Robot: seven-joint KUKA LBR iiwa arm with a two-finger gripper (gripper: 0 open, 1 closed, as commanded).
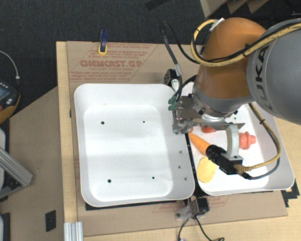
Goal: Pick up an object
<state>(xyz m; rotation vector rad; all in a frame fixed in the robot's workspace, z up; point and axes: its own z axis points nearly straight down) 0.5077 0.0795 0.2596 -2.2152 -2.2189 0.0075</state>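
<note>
Your gripper is down over the right bin, hidden under the orange wrist band, so you cannot tell its state. Just below it lies an orange carrot, angled across the bin's left side. A yellow piece sits just beyond the carrot's lower end. A pinkish-red object rests to the right, and something small and red peeks out near the wrist. The left bin sits alongside.
</note>
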